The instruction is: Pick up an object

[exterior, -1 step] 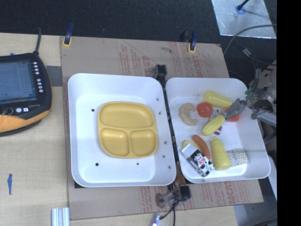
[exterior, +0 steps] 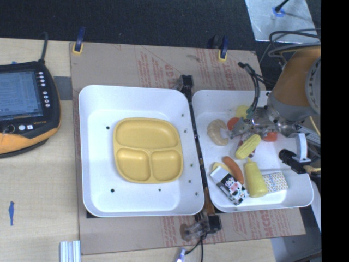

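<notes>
While we cannot tell the gripper's (exterior: 252,125) state above the right bin (exterior: 294,201), we are advising centring it on the corn cob (exterior: 248,145), clear of the carrot (exterior: 233,168).

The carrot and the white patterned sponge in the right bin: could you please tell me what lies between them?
In the camera view, a yellow bottle-shaped toy lies between the carrot and the sponge.

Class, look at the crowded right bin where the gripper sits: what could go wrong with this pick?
1. The gripper sits among tightly packed items; closing on the corn cob could nudge the orange-red piece or the beige piece.
2. The corn cob is rounded and tilted, so it may slip.
</notes>
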